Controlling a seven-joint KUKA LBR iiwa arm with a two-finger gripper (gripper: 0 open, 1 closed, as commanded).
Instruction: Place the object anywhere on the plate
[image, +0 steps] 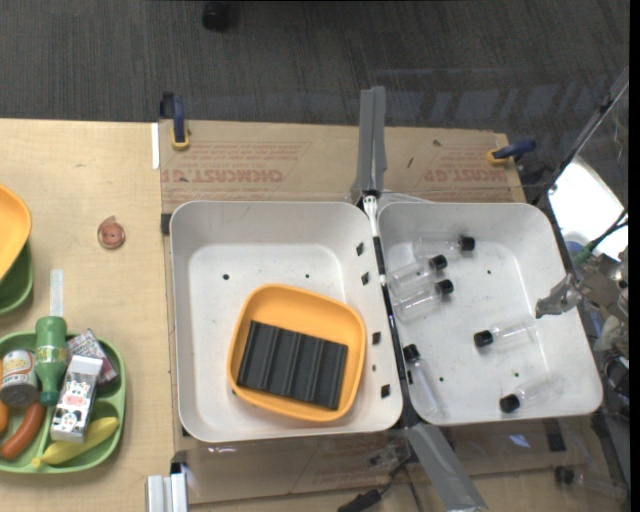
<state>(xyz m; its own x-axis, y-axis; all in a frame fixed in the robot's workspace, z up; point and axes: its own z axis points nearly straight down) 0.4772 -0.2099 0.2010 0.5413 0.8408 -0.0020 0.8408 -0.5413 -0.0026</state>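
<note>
Two shallow white bins sit side by side on a sheet of cardboard clamped to the bench. In the left bin we see a square orange plate lying toward the front, and on it rests a dark ribbed rectangular block, tilted slightly relative to the plate's edges and lying wholly within its rim. In the right bin we note several clear vials with black caps, scattered apart across the floor; their transparent bodies are hard to trace against the white.

The gripper appears at the right bin's right edge as a thin grey metal part; we cannot tell from this view how it is set, and nothing is seen in it.

To the left, the wooden bench top carries a green tray holding toy food, among them a green bottle, a small can and a small carton. An orange bowl nested in a green one shows at the left edge, and a small pink round item lies alone nearby. Beyond the bench we see dark grey carpet.
</note>
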